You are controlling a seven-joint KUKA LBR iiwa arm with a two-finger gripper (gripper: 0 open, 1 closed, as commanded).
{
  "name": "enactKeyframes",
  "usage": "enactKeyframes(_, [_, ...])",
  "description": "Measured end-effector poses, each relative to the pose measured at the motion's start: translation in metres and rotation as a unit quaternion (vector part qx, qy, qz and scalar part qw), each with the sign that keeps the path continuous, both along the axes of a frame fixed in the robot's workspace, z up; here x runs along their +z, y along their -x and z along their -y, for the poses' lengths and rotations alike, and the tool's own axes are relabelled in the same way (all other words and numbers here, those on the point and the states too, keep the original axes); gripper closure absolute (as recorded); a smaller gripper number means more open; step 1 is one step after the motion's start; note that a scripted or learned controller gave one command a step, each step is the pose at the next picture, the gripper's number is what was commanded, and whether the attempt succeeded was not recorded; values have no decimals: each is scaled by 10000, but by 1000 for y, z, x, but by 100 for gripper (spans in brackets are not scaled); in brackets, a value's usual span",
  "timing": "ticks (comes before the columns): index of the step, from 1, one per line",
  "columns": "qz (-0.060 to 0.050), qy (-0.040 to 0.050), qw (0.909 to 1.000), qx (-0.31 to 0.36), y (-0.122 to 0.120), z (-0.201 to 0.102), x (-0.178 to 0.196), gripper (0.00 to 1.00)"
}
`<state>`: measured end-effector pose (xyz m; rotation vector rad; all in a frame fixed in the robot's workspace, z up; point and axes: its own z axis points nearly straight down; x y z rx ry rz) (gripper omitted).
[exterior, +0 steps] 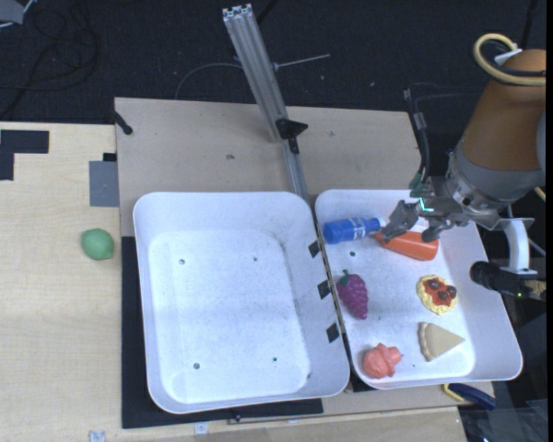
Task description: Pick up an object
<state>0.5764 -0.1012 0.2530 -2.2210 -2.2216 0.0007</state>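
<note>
Two white bins sit on the tabletop (pixel 55 274), and in the right bin (pixel 498 362), past grapes (pixel 354 295) and bottle (pixel 351 229), spread fingers (pixel 405 215) straddle the carrot (pixel 413 244) at the far side, so closing then lifting likely comes next.

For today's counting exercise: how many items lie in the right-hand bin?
6: blue bottle top left, orange carrot under the gripper, grapes centre-left, small pizza right, pink toy and wedge at bottom.
</note>
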Motion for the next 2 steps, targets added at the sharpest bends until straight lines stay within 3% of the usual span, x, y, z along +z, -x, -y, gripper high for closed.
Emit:
enactKeyframes(1, [-1, 0, 10000, 0, 0, 0, 0, 0])
enactKeyframes(2, [-27, -3, 10000, 0, 7, 3, -60, 0])
